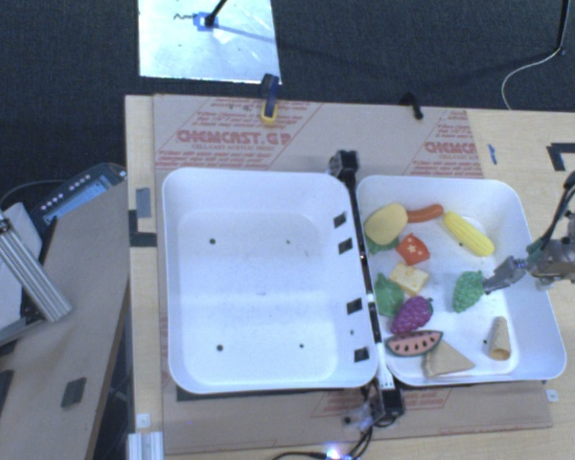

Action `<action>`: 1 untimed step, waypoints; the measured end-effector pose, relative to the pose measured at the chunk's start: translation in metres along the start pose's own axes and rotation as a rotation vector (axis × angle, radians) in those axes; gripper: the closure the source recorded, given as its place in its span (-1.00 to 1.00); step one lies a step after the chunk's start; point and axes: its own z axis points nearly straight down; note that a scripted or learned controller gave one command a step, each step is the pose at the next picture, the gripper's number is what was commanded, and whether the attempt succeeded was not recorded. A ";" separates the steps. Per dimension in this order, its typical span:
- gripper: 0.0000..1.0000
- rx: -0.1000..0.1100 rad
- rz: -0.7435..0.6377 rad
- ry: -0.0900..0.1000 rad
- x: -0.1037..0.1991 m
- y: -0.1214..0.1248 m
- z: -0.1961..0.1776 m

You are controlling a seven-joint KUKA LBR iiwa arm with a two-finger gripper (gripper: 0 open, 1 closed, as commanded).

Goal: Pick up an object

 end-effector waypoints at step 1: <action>-1.00 0.006 -0.005 0.005 0.061 -0.004 0.119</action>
